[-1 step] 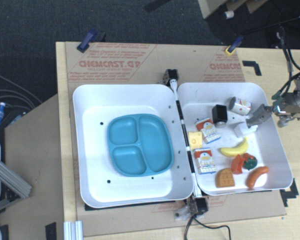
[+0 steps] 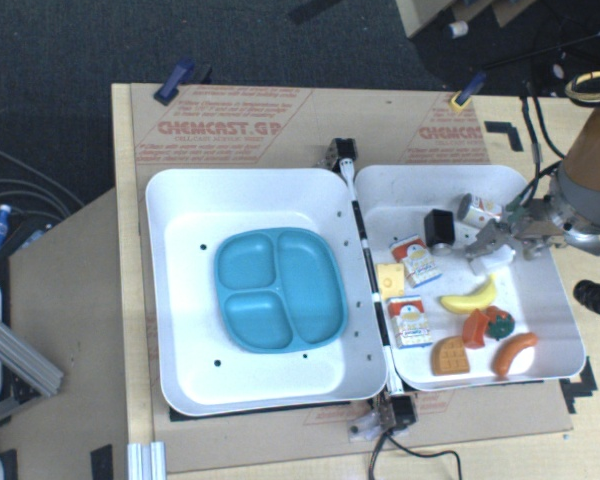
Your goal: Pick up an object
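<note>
Approach step: gripper (image 2: pixel 488 249) low in right white bin (image 2: pixel 565 318), jaws spread wide, holding nothing; curved yellow plastic banana (image 2: pixel 470 296) lies just below. Next: shift over it, descend, close

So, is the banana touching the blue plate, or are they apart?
Apart. The camera view shows the banana lying in the right bin, while the blue plate sits in the left bin, with the two bins' rims between them.

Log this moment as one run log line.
arm: over right bin | gripper: above bin's upper part, near banana, nothing seen held | left bin: blue plate | pick: not yet done
</note>
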You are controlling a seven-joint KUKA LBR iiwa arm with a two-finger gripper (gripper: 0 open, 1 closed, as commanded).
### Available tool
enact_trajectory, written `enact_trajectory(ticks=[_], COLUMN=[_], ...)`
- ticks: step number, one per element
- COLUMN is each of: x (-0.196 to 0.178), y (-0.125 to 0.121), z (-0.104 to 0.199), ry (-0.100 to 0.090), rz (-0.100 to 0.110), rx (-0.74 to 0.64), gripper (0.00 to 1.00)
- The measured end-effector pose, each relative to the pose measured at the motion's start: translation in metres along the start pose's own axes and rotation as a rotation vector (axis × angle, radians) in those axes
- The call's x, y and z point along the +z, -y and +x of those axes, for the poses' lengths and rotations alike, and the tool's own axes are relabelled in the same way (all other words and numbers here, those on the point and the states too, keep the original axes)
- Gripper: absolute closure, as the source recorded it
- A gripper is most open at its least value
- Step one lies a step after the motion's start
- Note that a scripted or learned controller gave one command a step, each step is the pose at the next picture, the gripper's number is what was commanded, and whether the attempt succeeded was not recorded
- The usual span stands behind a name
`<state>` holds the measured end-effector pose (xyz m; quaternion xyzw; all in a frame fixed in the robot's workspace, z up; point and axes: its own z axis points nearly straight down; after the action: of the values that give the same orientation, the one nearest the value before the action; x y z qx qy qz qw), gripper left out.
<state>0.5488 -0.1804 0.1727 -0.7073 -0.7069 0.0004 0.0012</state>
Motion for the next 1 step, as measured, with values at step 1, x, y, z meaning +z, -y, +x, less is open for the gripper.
enact_trajectory(ticks=[1], x=[0.0887], y=[-0.0601], z=[0.0289], ry=[0.001], rz=[-0.001], rx=[-0.001], gripper=[0.00])
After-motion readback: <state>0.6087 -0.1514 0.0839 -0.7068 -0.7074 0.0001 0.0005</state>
